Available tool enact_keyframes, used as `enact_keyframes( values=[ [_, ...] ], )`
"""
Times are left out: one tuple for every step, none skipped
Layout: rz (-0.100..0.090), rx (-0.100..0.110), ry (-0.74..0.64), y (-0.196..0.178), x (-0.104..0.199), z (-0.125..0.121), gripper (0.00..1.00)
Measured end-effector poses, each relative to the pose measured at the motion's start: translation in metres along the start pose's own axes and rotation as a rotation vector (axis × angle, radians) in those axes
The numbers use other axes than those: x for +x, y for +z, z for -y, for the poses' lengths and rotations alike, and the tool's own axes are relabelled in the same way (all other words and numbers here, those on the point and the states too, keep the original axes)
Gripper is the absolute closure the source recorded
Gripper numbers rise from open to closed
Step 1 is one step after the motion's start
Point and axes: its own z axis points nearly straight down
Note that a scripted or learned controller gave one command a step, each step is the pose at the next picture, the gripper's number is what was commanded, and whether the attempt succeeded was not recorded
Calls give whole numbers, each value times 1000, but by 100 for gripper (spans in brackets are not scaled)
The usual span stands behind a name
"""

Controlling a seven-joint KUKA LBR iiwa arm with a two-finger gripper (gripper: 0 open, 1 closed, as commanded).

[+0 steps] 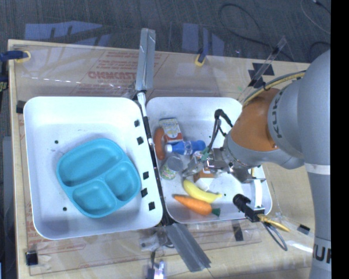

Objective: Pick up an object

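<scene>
In the right bin (253,110), the jaws (202,166), whose spread cannot be told, hang just above the banana (201,192), which lies lower in the frame, long axis running left to right.

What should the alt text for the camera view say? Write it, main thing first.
The robot arm's hand reaches into the right bin, just above a banana and a carrot, with a bottle nearby. The left bin holds a blue divided tray.
</scene>
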Motion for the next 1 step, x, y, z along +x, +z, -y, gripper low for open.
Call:
enact_keyframes(
  values=[
    [2,-1,-5,-9,-1,-1,100]
  ],
)
